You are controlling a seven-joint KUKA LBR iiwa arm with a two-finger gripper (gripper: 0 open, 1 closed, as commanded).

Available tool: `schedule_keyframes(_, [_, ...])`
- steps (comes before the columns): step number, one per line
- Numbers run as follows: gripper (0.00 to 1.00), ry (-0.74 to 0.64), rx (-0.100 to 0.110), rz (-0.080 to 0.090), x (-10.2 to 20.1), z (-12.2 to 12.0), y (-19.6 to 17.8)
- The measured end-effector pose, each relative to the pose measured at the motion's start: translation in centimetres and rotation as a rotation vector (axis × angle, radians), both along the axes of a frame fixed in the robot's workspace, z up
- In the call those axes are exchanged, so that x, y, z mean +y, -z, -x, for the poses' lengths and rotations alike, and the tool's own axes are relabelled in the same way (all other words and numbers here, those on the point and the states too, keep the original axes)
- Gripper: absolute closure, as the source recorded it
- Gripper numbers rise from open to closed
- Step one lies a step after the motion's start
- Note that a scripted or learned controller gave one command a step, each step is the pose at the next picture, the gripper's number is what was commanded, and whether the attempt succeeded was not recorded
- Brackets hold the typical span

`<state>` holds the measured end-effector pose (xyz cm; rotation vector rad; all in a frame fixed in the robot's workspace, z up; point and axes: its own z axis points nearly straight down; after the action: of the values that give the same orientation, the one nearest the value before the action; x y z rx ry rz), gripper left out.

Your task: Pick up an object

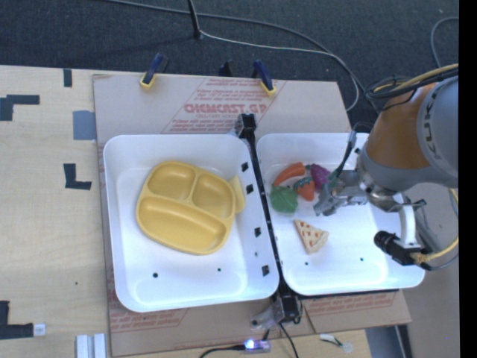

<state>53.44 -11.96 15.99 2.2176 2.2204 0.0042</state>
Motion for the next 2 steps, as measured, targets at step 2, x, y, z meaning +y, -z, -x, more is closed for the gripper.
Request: schedule_keyframes(2, [1.00, 0.000, 0.001, 0.000, 0.7, -0.4, -10.6])
